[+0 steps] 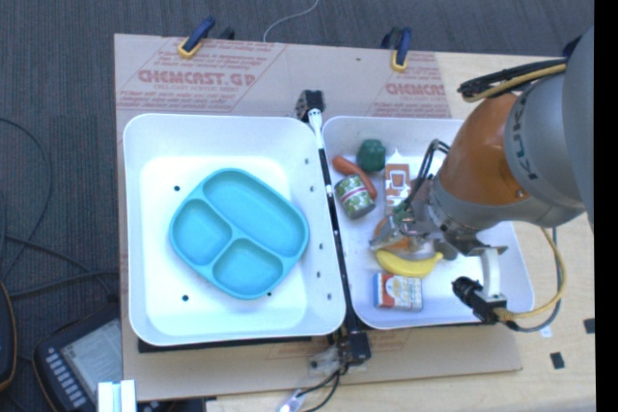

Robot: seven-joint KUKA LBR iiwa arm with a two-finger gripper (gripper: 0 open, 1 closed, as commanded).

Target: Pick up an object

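The banana (408, 261) lies in the right bin (517, 289), just under my pincer (406, 229), with a small carton (398, 290) beside it and a can (355, 198), a carrot (350, 169) and a green piece (371, 152) further back. I cannot tell how the pincer is set, as the wrist covers it. Nothing looks lifted, so I judge the pick not yet made. The left bin (154, 304) holds a blue divided plate (238, 233) on the worktop (145, 77).

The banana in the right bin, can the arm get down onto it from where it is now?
Probably yes. The banana lies uncovered just beneath the tool, with only the small carton beside it.
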